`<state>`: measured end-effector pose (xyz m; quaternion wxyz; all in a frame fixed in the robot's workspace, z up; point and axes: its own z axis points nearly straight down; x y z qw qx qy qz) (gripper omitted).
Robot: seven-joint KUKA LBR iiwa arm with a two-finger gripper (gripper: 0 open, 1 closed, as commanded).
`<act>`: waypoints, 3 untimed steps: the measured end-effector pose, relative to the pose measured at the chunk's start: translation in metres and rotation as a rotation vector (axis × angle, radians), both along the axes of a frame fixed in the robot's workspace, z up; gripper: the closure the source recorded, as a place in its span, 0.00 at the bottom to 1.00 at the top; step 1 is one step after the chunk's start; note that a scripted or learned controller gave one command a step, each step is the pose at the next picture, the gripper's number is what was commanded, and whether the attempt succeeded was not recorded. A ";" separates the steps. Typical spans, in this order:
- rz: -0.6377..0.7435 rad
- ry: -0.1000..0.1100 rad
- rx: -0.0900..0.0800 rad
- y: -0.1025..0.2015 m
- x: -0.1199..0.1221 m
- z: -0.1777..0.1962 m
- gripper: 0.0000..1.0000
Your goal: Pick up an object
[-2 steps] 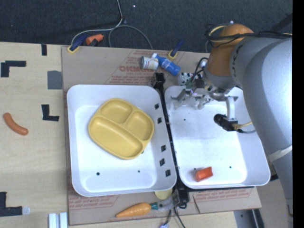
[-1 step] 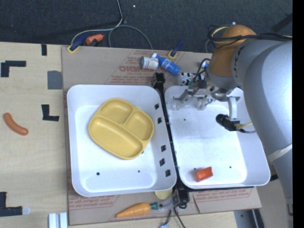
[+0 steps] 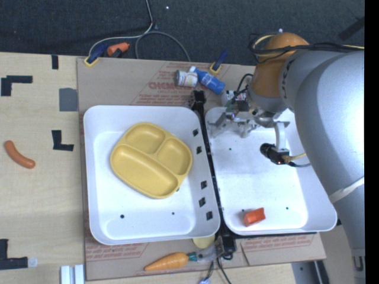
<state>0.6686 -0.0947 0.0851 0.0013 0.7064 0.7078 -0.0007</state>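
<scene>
We list first the grey KUKA arm with its orange band (image 3: 278, 52), which fills the right side and comes in over the top edge of the right bin. Its two-finger gripper (image 3: 240, 122) sits at the upper left corner of that bin, amid cables and metal brackets; we cannot tell whether the jaws are released or clenched, as the wrist covers them.

Next, the pale wooden worktop (image 3: 35, 206), marked with black tape pieces, carrying a brown cardboard sheet (image 3: 148, 87) beneath both bins.

The left shallow white plastic bin (image 3: 98, 218) holds a yellow three-compartment plastic tray (image 3: 151, 158), glossy, rounded, lying flat and turned at a slant.

The right shallow white plastic bin (image 3: 296, 218) holds the small orange-red wedge-shaped block (image 3: 254, 216), near the bottom edge, well apart from the gripper. Its long axis runs roughly left to right, tilted slightly up toward the right. Nothing lies between it and the open bin floor above.

Outside the bins we note: an orange carrot-shaped toy (image 3: 167, 262) on the cardboard below the left bin, tip pointing left; a white and blue bottle-like item (image 3: 201, 78) above the bins; an orange sausage-shaped toy (image 3: 19, 154) at far left on the worktop; a yellow and orange clamp (image 3: 106, 52) at the cardboard's upper left corner.
</scene>
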 end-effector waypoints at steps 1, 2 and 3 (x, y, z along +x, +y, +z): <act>-0.001 -0.003 0.001 -0.003 -0.027 0.001 0.00; 0.000 0.000 0.002 -0.001 0.001 0.000 0.00; -0.002 -0.002 0.001 0.000 -0.018 0.001 0.00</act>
